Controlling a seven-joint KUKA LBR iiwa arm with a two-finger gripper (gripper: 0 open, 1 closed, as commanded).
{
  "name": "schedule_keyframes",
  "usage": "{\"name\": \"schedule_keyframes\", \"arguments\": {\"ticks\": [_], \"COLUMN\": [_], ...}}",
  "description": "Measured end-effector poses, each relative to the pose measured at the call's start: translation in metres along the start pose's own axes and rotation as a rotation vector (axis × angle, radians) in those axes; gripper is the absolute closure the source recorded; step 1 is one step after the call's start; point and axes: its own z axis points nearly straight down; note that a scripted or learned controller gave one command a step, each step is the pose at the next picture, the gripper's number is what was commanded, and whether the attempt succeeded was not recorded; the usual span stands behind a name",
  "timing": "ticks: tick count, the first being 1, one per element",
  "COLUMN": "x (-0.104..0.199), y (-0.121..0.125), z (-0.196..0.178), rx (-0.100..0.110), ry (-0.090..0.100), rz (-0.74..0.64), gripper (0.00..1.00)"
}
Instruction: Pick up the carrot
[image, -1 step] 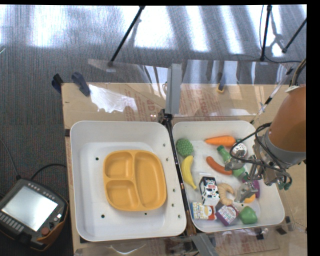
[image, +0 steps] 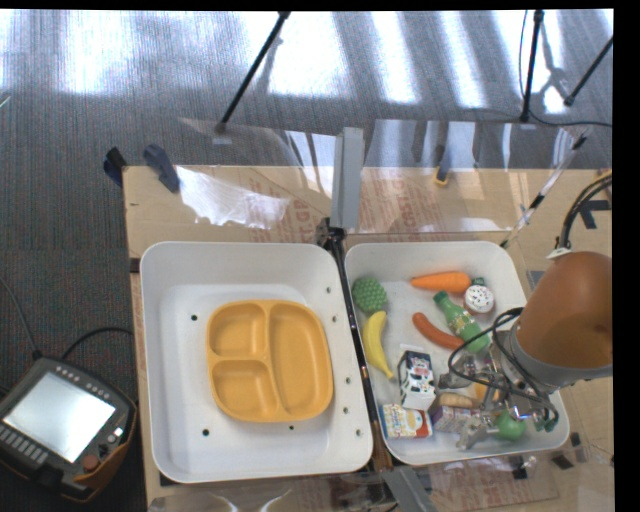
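Low over the near right corner of the right bin (image: 530, 290) hangs the arm (image: 565, 315), its jaws lost in clutter, open or closed I cannot tell. Well away, the carrot (image: 441, 282) lies at the far wall, beside a green bottle (image: 460, 320).

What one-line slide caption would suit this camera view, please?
Gripper low in the right bin, far from the carrot; yellow tray left.

Place: I read this as a robotics lab.
Bench: my wooden bench (image: 250, 200) stands on grey carpet (image: 60, 150).
Rig gear: tripod legs (image: 250, 70) behind it, a teach pendant (image: 60, 420) lying at lower left.
Setup: two white bins (image: 170, 265) side by side.
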Motion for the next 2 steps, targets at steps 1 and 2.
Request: {"name": "schedule_keyframes", "arguments": {"ticks": [1, 2], "x": [-0.030, -0.049], "y": [-0.056, -0.043], "z": [-0.041, -0.007], "rx": [0.002, -0.001], "ry": [-0.012, -0.011], "rz": [0.231, 0.798], "gripper": [0.00, 0.00]}}
